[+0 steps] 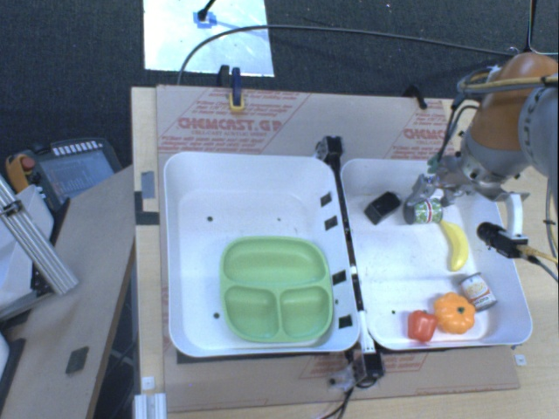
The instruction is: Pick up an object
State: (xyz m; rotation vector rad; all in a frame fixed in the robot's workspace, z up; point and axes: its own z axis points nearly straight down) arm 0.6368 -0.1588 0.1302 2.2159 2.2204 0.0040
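Note:
The right bin [397, 260] holds several items: a black block [383, 207], a green-labelled can [425, 211] lying on its side, a yellow banana [454, 244], a small brown can [478, 291], an orange toy fruit [454, 312] and a red toy pepper [421, 325]. My gripper [431, 192] is low over the bin's far side, right above the green-labelled can and touching or nearly touching its top. The gripper's body hides how it meets the can. The can still looks to rest on the bin floor.
In the left bin [201, 234] lies a green divided plate [276, 288]. A black divider rail [341, 234] with clips runs between the bins. The arm's orange band [511, 112] and cables hang over the right bin's far right corner.

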